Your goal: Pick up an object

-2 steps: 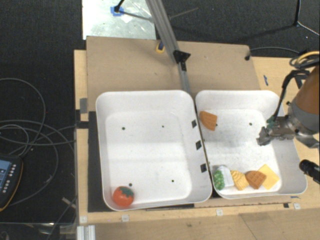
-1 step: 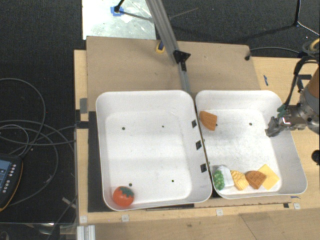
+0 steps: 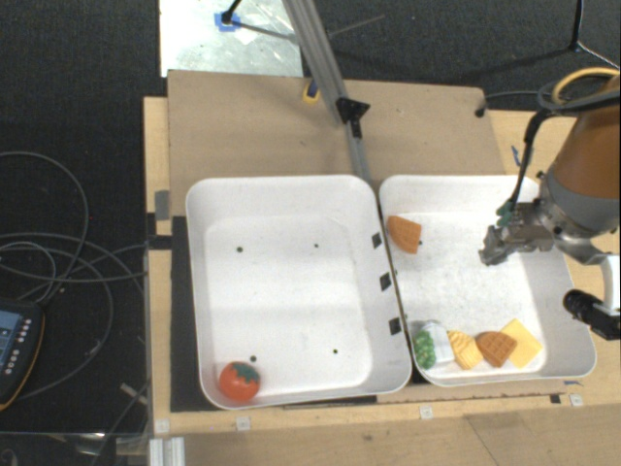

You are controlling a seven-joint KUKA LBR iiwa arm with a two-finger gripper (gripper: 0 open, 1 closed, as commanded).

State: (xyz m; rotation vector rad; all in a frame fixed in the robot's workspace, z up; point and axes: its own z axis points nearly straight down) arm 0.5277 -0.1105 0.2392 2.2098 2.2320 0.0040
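My gripper (image 3: 495, 250) hangs over the right bin (image 3: 456, 280), near its right side, with nothing visible between its fingers. An orange wedge (image 3: 405, 233) lies at the bin's upper left, well left of the gripper. Along the front of this bin lie a green and white item (image 3: 428, 344), a yellow piece (image 3: 466, 349), a brown waffle-like piece (image 3: 496, 348) and a yellow slab (image 3: 523, 343). A red tomato (image 3: 239, 382) sits in the front left corner of the left bin (image 3: 281, 289).
A grey pole (image 3: 325, 61) slants down from the top to the gap between the bins. Black clips (image 3: 385, 282) mark the shared bin wall. Cables and a pendant (image 3: 15, 343) lie on the floor at left.
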